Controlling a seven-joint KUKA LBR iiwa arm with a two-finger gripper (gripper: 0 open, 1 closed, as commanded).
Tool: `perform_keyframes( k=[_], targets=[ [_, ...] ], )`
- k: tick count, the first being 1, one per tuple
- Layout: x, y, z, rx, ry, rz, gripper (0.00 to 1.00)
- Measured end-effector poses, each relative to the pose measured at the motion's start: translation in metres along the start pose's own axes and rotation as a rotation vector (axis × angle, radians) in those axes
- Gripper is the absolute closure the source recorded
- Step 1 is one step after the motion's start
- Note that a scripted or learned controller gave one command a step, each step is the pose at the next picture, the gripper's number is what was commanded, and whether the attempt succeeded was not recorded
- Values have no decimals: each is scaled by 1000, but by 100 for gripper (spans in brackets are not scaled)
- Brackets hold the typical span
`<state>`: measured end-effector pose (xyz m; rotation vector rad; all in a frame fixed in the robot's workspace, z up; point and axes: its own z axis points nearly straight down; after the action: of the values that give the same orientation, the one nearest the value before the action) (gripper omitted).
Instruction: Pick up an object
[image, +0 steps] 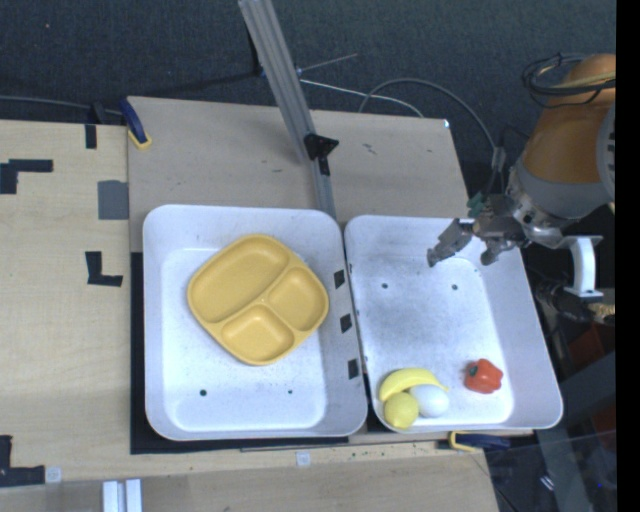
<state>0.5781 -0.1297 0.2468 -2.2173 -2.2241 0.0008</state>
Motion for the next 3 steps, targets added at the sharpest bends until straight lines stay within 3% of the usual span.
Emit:
perform_keyframes(
  k=[1, 3],
  targets=[
    [0, 0, 0, 0, 0, 0, 0],
    [9, -2, 127, 7, 0, 2, 0]
  ],
)
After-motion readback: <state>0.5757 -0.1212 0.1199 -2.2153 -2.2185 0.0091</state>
